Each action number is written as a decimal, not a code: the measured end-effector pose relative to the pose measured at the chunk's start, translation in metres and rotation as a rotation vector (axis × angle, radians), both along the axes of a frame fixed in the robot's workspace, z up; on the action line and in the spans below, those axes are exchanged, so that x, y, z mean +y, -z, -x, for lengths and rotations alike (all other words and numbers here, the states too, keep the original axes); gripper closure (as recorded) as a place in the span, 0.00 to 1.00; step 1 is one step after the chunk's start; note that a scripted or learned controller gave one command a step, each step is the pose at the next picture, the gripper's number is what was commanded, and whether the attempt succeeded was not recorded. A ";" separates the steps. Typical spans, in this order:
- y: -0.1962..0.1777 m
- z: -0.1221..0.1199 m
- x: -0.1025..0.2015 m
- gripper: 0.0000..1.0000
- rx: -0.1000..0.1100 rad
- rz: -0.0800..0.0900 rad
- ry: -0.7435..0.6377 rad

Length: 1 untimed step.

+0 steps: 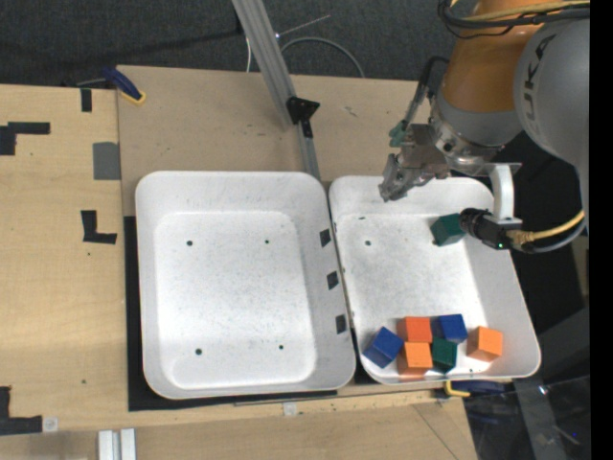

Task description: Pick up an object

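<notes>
The gripper (395,192) hangs over the upper-left corner of the right bin (421,262), in the upper right of the frame, its dark fingers tapering to a point just above the white floor, and nothing sits between them; whether they are apart or together cannot be told from this slant. Any block would serve as the thing to pick, and the nearest is a lone dark green block (446,228), right of the gripper and near the bin's far wall. The rest cluster along the bottom edge of the same bin: a blue block (384,345), an orange block (417,329), a second blue block (450,327), another orange block (417,356), a dark green one (443,354) and an orange one (486,342) at the right end. To do the step well, I would judge the lone green block the better target, since it stands clear of neighbours; the fingers should straddle two flat opposite faces and come down squarely, keeping off the sloped wall close behind it. The clustered blocks touch or nearly touch, leaving little room for a finger. All look like small, hard, matte cubes with crisp edges, likely light. Both bins are shallow, smooth white plastic with rounded corners and faint dark speckling; the left bin (235,276) shows four small dark dots on its floor.
</notes>
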<state>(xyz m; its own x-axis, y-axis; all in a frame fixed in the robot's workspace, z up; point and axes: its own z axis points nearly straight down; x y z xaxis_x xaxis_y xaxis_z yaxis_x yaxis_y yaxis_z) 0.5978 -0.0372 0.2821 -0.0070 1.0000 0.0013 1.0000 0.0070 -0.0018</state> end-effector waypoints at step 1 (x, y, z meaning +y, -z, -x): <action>0.005 -0.011 0.043 1.00 0.000 0.001 0.002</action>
